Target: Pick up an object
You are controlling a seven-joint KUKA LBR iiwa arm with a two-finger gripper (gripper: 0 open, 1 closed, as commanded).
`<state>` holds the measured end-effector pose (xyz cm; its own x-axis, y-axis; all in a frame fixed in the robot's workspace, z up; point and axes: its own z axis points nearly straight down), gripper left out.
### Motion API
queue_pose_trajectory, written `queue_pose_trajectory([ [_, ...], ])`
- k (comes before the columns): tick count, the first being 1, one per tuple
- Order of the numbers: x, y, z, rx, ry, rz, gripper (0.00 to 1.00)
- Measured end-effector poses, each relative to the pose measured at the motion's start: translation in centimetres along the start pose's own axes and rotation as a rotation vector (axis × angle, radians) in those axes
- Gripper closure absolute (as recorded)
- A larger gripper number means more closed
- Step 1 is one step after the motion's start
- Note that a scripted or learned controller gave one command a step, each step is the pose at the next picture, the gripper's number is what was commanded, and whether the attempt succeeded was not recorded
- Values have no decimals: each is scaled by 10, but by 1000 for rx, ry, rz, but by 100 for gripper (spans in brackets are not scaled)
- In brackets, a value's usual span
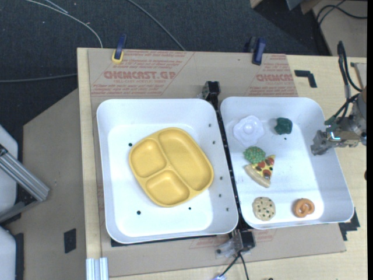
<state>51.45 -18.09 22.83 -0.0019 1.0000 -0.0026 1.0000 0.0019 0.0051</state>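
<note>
The right bin (pixel 326 174) holds several toy foods: a clear plastic lid-like piece (pixel 249 128), a dark green lump (pixel 283 125), a broccoli floret (pixel 254 154), a pizza slice (pixel 260 171), a cookie (pixel 264 207) and a small glazed donut (pixel 303 207). My gripper (pixel 326 140) sits at the right rim of this bin, over its edge, well to the right of the green lump. Nothing shows between its fingers.
The left bin (pixel 111 156) carries a yellow three-compartment plate (pixel 170 166). Black clamps (pixel 211 90) join the bins at the middle. Blue clips (pixel 119 47) pin the cardboard base at the back. Cables hang at the far right.
</note>
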Motion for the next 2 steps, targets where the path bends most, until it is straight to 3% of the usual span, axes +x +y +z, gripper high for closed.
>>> queue_pose_trajectory([
  [2,94,-5,14,7,4,1,100],
])
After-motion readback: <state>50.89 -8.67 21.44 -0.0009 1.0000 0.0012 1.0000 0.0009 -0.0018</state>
